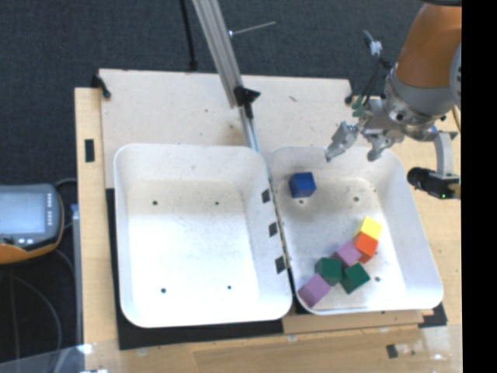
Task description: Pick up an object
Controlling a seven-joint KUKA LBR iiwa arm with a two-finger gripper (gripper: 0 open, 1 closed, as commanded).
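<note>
My gripper (pixel 357 149) hangs open above the far edge of the right bin (pixel 404 208), its two fingers spread with nothing between them. A blue cube (pixel 302 184) lies alone in that bin's far left part, to the left of and below the gripper. Near the bin's front lies a cluster: a yellow cube (pixel 371 228), an orange cube (pixel 366 244), a purple block (pixel 348 253), two green cubes (pixel 329 270) (pixel 355 277) and a light purple block (pixel 314 288).
The left bin (pixel 194 231) sits beside the right one, with a divider edge between them. A slanted metal pole (pixel 221 49) rises from the back of the bench. A grey device (pixel 29 216) sits off the bench at the left.
</note>
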